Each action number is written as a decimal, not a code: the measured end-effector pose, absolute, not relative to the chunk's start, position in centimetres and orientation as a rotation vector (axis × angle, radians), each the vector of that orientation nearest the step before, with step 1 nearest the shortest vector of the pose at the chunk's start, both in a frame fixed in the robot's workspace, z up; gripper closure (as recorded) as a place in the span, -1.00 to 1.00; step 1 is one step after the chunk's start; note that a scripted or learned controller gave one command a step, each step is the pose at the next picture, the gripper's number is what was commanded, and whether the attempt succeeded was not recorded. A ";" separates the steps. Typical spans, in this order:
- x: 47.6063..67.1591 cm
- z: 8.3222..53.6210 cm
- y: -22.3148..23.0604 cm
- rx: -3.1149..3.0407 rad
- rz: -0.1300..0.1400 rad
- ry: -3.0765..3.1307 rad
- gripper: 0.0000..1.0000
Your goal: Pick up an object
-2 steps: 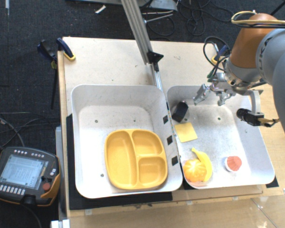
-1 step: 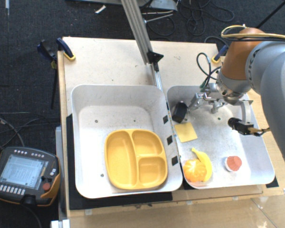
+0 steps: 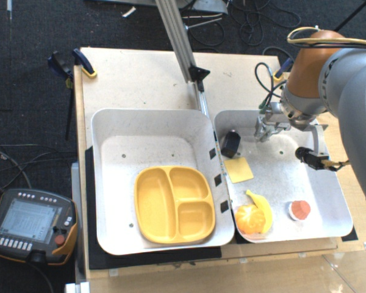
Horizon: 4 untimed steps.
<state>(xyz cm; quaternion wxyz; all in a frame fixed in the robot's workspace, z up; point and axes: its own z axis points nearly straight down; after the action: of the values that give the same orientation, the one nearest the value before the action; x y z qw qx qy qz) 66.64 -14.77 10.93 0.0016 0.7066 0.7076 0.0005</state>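
Dark carpet floor all around, and in the middle a pale bench (image 3: 140, 66) with two white bins side by side. Nearest, down on the floor at the left, a grey control pad (image 3: 30, 224) with a screen. Next, in the left bin (image 3: 110, 133), a yellow plate (image 3: 174, 203) with three parts, lying flat toward the front. At the front of the right bin (image 3: 320, 188), an orange (image 3: 250, 220) touching a yellow banana (image 3: 261, 202), and near them, a small red round thing (image 3: 300, 210).

A bit farther back, a flat yellow square (image 3: 239, 170). Behind that, close to the wall between the bins, a small black thing (image 3: 232, 143). Farther still, the gripper (image 3: 265, 130), hanging over the far end of the right bin, beside the black thing but not touching it. Cannot tell if open or closed. Nothing seen held in it. At the very back, a slanted metal pole (image 3: 177, 29).

Looks like the reaching step, with the pick not yet done. Next, most likely: choose one thing, line up right over it, go down, squeeze, lift. Black thing closest, but tight by the wall, so maybe tricky.
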 end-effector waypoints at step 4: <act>65.7 25.2 -9.3 2.213 0.002 2.231 1.00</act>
<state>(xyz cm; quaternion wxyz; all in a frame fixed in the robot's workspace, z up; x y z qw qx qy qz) 65.73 -9.27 25.19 -0.0007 0.7042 0.7100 0.0006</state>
